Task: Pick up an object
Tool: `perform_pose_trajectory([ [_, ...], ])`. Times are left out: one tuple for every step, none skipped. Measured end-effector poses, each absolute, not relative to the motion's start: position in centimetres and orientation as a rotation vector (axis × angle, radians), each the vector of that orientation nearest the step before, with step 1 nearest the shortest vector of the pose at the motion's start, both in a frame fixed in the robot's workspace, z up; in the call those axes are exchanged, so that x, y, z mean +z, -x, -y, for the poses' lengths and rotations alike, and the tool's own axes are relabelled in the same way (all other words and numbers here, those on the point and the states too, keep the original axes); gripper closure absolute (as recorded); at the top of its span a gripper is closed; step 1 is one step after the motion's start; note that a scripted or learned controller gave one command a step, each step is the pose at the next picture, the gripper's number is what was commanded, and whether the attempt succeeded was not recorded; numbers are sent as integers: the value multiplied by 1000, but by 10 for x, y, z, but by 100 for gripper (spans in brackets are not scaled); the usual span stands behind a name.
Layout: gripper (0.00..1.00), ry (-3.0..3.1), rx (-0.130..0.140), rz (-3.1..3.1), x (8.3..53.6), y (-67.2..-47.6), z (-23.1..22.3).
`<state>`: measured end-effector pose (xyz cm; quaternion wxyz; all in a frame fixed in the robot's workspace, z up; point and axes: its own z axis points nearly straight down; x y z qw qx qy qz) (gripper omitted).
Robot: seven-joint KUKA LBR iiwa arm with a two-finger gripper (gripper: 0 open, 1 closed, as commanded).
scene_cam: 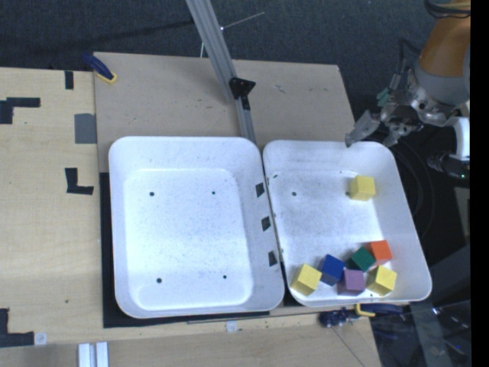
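Several small cubes lie in the right bin [306,153]. A yellow cube [362,187] sits alone near the bin's far right side. Clustered at the near right corner are an orange cube [380,250], a green cube [362,259], a blue cube [332,268], a purple cube [353,280] and two more yellow cubes [307,279] [384,280]. My gripper [376,134] hovers above the bin's far right corner, beyond the lone yellow cube. Its fingers are open with nothing between them.
The left bin [183,147] lies beside the right one. A slanted metal pole [218,44] ends at a black bracket by the bins' far edge. A blue and yellow tool [99,67] lies at the back left. A blue clamp [340,317] sits below the right bin.
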<state>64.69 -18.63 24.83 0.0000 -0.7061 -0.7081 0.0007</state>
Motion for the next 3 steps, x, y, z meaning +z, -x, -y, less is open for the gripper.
perform_pose_trajectory([
  [0,2219,4,2224,248,-647,187],
  [0,2215,8,2220,186,-646,179],
  [0,2216,8,2221,142,-642,178],
])
